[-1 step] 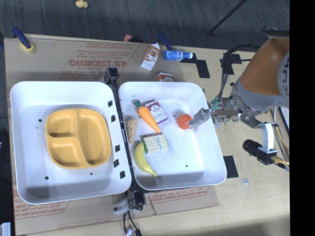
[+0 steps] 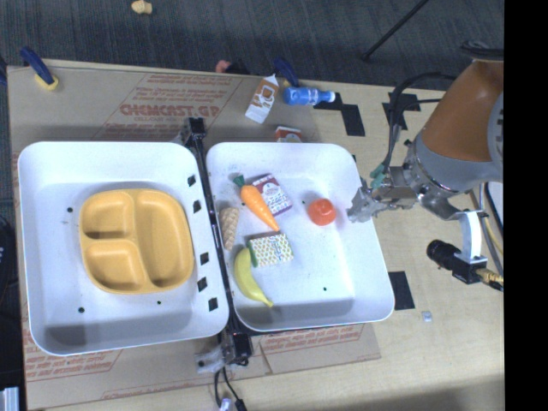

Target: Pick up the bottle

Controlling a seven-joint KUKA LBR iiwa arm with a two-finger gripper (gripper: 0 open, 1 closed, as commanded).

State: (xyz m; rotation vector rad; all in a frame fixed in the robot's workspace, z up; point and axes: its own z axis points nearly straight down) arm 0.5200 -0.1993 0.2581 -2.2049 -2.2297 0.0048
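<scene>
Hovering over the right bin's (image 2: 368,255) right rim, the gripper (image 2: 363,205) held nothing; finger state couldn't be told. Bottle (image 2: 306,97) lay on the bench behind that bin, well apart from it. Carrot (image 2: 257,206), banana (image 2: 248,278) sat inside; yellow tray (image 2: 137,238) in left bin (image 2: 43,315).

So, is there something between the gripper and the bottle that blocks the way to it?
Nothing visible blocks it. The bottle lies on the bench beyond the right bin's far rim, outside both bins. The gripper sits at that bin's right edge. Between them is only the bin's corner and black tape marks flat on the bench.
</scene>
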